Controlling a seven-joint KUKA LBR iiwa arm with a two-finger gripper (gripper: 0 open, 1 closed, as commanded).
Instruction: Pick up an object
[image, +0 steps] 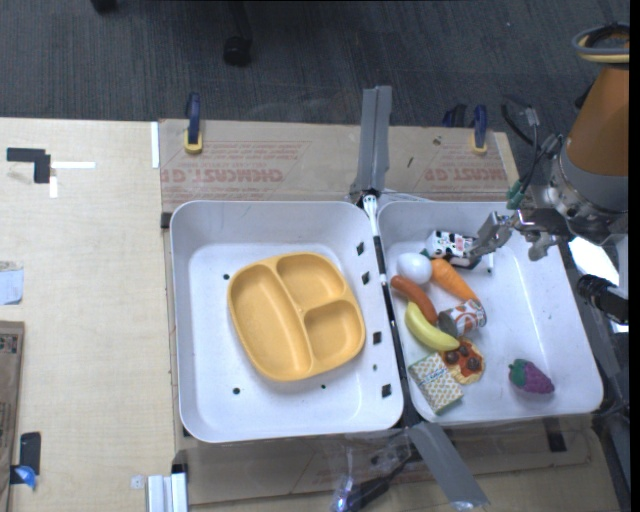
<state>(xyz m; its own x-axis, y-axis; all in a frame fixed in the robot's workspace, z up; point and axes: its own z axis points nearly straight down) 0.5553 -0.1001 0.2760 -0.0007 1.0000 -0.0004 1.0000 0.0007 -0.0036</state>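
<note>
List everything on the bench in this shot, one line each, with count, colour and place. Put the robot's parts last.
Bins: two, white, side by side on the bench.
Divided plate: one, yellow, in the left bin.
Egg: one, white, right bin, near the divider.
Carrot: one, orange, right bin, beside the egg.
Sausage: one, reddish brown, below the egg.
Banana: one, yellow, right bin centre.
Can: one, grey and red, beside the banana.
Pizza slice: one, orange, below the banana.
Cracker: one, tan, right bin front.
Grapes: one bunch, purple, right bin's front right.
Cow toy: one, black and white, right bin rear.
Clamps: two, blue, rear edge.
Arm: one, grey and orange, right.
Pincer: one, grey, above the right bin's rear.
</note>
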